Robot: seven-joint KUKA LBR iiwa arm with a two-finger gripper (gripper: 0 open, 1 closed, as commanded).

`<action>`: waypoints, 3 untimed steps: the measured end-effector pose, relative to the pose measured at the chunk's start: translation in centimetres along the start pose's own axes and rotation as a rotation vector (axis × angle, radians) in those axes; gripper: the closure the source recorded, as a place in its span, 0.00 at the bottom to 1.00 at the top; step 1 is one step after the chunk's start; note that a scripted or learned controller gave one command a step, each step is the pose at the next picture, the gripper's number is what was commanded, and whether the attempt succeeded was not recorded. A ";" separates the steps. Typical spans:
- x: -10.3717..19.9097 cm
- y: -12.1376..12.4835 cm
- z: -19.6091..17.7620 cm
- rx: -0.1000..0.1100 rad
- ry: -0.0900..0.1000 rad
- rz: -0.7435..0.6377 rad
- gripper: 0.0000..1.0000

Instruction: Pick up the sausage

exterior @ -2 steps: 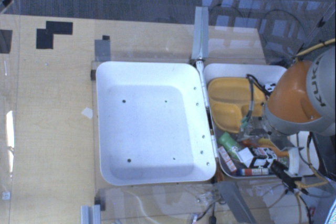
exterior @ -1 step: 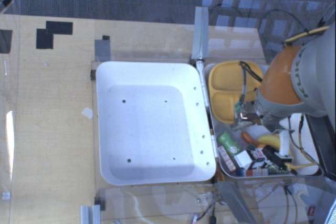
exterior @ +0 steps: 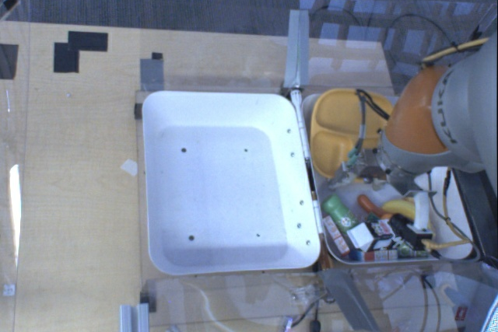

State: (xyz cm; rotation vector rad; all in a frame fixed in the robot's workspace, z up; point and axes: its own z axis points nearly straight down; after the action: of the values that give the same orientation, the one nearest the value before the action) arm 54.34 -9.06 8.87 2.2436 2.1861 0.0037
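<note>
1. On the left side of the bench (exterior: 70, 190), you see bare pale wood with some black tape marks near the far edge.

2. Next comes the left bin (exterior: 167, 245). It is white and shallow, and you can see only a few small dark dots on its floor.

3. Just beside it, the right bin (exterior: 331, 245) holds a crowd of things. At its far end a yellow bowl (exterior: 336, 128) lies, tilted, with its hollow toward you.

4. At the near left of this bin you find a green object (exterior: 339, 211), and close to it a white box (exterior: 360, 235) and some small printed packets (exterior: 387, 249).

5. The sausage (exterior: 372, 206), reddish-orange and thin, lies in the middle of the right bin, between the green object and a yellow banana (exterior: 400, 207). It seems to touch the banana at one end.

6. The arm (exterior: 447, 120) covers the far right part of this bin. The gripper (exterior: 366, 167) hangs over the bin, just beyond the sausage and beside the yellow bowl. You cannot tell whether the claw is released or clenched, because it is small and mixed with cables.
</note>
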 end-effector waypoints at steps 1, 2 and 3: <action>0.1 0.0 -1.0 0.002 0.003 -0.002 1.00; 0.1 0.1 -1.1 0.000 0.003 -0.003 0.00; -4.2 -2.2 0.0 0.000 0.005 0.017 0.00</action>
State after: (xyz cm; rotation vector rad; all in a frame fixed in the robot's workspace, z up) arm 52.04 -13.23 8.89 2.2651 2.1694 0.0090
